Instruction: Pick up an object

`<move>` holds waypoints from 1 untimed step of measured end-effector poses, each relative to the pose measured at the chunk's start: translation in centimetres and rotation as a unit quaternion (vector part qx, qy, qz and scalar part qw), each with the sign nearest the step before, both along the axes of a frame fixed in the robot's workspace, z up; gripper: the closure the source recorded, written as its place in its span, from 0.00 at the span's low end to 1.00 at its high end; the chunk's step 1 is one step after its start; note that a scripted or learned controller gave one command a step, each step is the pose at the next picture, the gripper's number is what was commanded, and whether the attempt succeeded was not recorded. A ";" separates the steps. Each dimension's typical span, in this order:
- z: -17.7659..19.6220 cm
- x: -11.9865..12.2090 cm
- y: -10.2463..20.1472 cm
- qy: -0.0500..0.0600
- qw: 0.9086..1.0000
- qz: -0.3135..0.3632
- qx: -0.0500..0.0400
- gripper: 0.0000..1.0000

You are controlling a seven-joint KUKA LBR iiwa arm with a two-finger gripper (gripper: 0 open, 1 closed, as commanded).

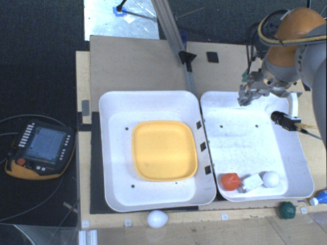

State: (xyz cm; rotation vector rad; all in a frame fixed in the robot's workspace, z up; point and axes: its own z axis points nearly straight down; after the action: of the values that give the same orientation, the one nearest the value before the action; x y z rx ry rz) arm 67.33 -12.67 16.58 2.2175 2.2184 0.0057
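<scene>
The right bin [255, 137] holds a small red-orange object [230, 181], a white block [251, 182] and a white ball [271, 178], all bunched near its front edge. The left bin [115, 137] holds a square yellow plate [164, 150]. My gripper [246, 97] hangs over the back edge of the right bin, far from the objects at the front. Nothing shows between its fingers.
A white egg-shaped object [157, 218] lies on the bench in front of the left bin. A dark green ball [286, 209] and a blue-capped item [318, 199] sit past the right bin's front right corner. A teach pendant [40, 152] lies at the left.
</scene>
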 end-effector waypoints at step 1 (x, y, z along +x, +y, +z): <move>4.3 -0.1 0.1 0.001 1.000 0.000 0.000 1.00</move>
State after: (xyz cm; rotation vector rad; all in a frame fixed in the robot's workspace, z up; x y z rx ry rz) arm 67.24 -12.56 20.90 2.2179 2.2195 0.0046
